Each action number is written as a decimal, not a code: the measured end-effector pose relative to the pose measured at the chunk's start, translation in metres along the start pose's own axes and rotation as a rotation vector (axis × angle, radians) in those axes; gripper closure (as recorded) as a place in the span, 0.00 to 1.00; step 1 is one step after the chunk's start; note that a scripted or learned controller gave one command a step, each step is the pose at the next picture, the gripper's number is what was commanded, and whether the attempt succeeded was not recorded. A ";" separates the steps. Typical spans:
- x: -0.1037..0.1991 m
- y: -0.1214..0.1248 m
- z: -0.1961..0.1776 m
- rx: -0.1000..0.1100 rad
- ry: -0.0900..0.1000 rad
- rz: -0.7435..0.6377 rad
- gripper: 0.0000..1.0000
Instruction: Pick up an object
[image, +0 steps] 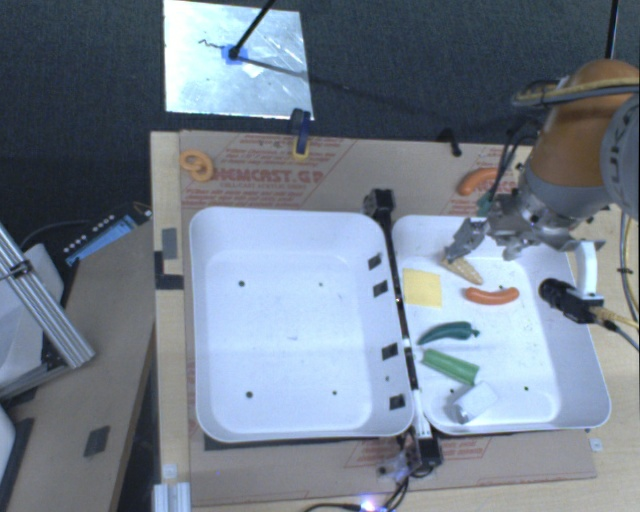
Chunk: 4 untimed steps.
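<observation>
While the grey arm reaches in from the right, its claw is seen low over the right bin, fingers spread, nothing pinched. Just below it lies a tan cone-shaped piece, with a yellow square and an orange sausage near.

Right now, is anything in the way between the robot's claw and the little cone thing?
Nothing visible blocks it. The gripper hangs right above the cone in the right bin; the yellow square lies beside it, apart.
</observation>
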<state>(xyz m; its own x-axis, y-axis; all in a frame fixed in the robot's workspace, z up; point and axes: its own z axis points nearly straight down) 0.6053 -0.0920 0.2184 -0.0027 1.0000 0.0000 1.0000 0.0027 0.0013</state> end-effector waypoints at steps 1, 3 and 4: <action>0.000 0.001 -0.011 -0.004 0.000 -0.002 1.00; 0.011 0.047 -0.069 -0.019 -0.003 -0.005 1.00; 0.066 0.065 -0.092 -0.005 0.001 -0.006 1.00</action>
<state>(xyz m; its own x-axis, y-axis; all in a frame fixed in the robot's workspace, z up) 0.6700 -0.0261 0.3104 -0.0087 1.0000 0.0010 0.9999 0.0087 0.0058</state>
